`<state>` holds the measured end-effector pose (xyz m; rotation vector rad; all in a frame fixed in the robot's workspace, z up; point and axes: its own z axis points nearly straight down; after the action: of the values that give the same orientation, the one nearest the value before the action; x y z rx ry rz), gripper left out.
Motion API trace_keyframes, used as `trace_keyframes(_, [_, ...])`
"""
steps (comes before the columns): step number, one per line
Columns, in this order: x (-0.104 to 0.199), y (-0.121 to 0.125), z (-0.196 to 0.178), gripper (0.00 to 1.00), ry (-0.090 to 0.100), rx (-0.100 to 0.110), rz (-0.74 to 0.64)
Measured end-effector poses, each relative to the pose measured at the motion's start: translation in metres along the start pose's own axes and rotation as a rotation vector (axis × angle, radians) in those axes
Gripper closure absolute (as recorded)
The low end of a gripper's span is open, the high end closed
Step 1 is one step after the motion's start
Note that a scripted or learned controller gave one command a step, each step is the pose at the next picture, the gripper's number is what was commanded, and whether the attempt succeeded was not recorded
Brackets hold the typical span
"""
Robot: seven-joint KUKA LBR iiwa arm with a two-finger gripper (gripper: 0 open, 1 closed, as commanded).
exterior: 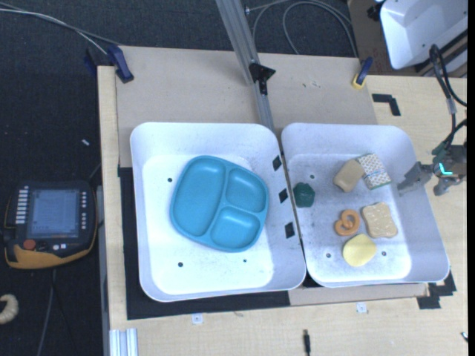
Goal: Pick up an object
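The objects for picking are lying in the right bin. A tan block is resting near the far side, and a patterned block is sitting just beside it, on its right. Nearer to the camera, an orange ring-shaped piece is lying just beside a pale cracker-like square. A yellow rounded object is lying just below these two. A small dark green object is sitting apart from them, close to the left wall of this bin.

The gripper is hanging at the right rim of the same bin, apart from all the objects. It is holding nothing that I can see, and I cannot tell whether it is spread or closed.

In the left bin a blue divided plate is lying flat.
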<state>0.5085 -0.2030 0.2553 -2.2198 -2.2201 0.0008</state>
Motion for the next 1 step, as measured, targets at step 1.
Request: trace_keyframes(1, [0.0,0.0004,-0.0005,0.0,0.0,-0.001,0.0])
